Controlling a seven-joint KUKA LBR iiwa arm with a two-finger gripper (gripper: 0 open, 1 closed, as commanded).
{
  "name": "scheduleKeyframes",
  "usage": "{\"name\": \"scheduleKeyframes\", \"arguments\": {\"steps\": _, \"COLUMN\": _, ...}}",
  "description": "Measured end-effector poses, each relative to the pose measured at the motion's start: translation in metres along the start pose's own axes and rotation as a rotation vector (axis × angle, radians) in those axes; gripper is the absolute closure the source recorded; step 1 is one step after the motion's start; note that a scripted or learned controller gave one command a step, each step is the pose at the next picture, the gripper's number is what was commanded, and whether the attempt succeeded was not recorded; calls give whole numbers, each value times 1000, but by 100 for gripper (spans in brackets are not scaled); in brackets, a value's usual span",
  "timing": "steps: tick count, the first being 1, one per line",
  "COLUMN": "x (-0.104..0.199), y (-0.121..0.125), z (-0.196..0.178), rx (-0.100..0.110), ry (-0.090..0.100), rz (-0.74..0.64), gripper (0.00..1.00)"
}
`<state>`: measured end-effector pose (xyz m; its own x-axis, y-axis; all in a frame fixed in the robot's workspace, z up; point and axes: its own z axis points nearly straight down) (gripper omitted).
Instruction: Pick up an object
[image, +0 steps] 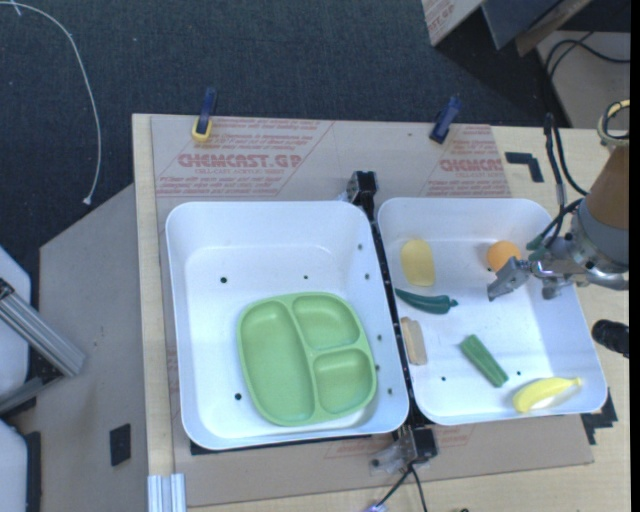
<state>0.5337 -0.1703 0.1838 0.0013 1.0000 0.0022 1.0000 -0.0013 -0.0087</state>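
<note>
Right bin (570, 330): hand (527, 277), grip state indiscernible, partly hides orange ball (503, 255); arm cut off at right.

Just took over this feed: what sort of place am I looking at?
Probably a robotics lab bench for pick tests: two white bins clamped on a protective board, toy food such as a banana, and a green divided plate.

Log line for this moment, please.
gripper: open, holding nothing | over right bin | nearest: orange ball | green tray: left bin
</note>
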Motion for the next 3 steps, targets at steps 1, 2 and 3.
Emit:
{"name": "scheduleKeyframes", "arguments": {"steps": 1, "x": 0, "y": 2, "z": -3, "rx": -7, "ry": -1, "rz": -1, "gripper": 0}}
{"name": "scheduleKeyframes", "arguments": {"steps": 2, "x": -5, "y": -1, "z": 39, "rx": -6, "ry": -1, "rz": -1, "gripper": 0}}
{"name": "scheduleKeyframes", "arguments": {"steps": 3, "x": -4, "y": -2, "z": 93, "rx": -2, "ry": 0, "rz": -1, "gripper": 0}}
